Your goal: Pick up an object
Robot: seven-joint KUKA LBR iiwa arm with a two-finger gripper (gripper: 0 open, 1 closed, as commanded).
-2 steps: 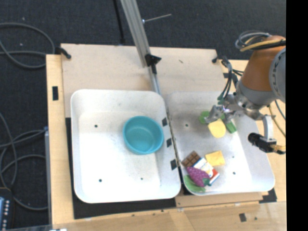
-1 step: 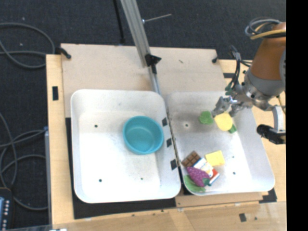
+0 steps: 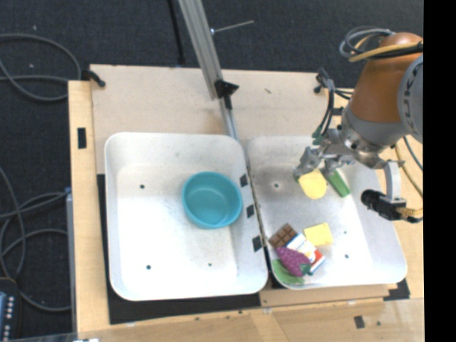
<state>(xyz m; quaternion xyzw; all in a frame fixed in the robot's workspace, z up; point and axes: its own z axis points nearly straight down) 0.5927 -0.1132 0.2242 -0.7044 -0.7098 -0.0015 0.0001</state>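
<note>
Sitting alone in the left bin (image 3: 128, 212), a teal bowl (image 3: 211, 199) rests upright near that bin's middle, with bare white floor all around it. Right of the bowl, across the dividing rims, the right bin (image 3: 377, 255) holds a yellow rounded object (image 3: 313, 185) with a green piece (image 3: 339, 184) just beside it, and a cluster by its near rim: a brown chocolate block (image 3: 283, 234), a yellow block (image 3: 318, 234) and a purple item (image 3: 291, 259). The gripper (image 3: 318, 164) hangs directly over the yellow rounded object, touching or nearly so; a grasp cannot be confirmed. Open floor lies between object and cluster.
</note>
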